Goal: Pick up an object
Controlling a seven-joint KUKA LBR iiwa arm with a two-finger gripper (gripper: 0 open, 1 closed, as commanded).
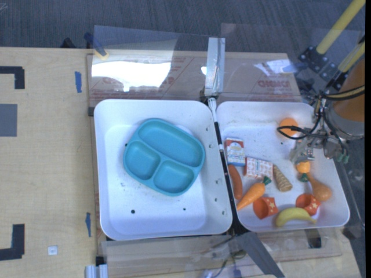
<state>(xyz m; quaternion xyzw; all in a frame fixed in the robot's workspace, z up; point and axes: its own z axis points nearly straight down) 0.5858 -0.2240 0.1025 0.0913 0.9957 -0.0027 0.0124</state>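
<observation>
Gripper [304, 153] low in your right bin [342, 210], cables hide its fingers, grip unreadable | small orange piece [303, 167] just below it, contact unclear | arm cropped at right | blue tray [164, 156] in left bin [110, 213]

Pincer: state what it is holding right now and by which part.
It cannot be told. The pincer sits low in the right bin, just above a small orange toy, but no object shows clearly between its tips.

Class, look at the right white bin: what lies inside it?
Inside the right bin lie a banana, a carrot, a cone, small cartons and more toy food. The hand hangs over it, covering some.
</observation>
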